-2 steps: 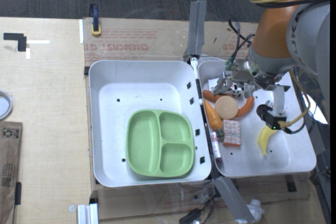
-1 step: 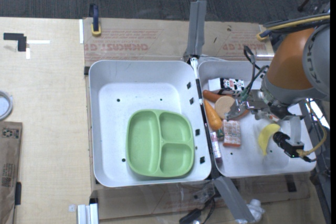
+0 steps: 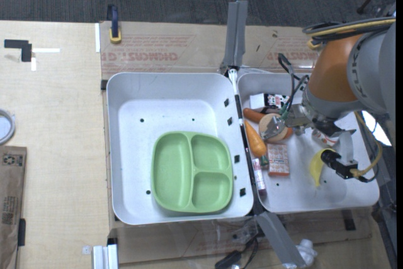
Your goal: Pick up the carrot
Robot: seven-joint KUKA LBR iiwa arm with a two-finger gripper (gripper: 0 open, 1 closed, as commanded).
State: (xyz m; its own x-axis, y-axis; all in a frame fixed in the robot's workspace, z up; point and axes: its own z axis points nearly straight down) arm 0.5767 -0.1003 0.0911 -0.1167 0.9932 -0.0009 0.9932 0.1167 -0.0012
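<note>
The carrot [image 3: 255, 139] is an orange tapered piece lying along the left wall of the right bin [image 3: 296, 198], pointing toward the front. My gripper [image 3: 273, 128] hangs low just right of the carrot's upper end, over a tan round object [image 3: 281, 125]. The grey arm with its orange band [image 3: 337, 75] reaches in from the right and hides the bin's far right part. Nothing shows as lifted off the bin floor.
A second orange-red piece [image 3: 252, 114] lies just behind the carrot. A red packet [image 3: 278, 160] sits to its right, a yellow banana [image 3: 315, 168] further right, and a black-and-white box [image 3: 274, 99] at the back. The left bin [image 3: 126, 135] holds a green divided plate [image 3: 192, 171].
</note>
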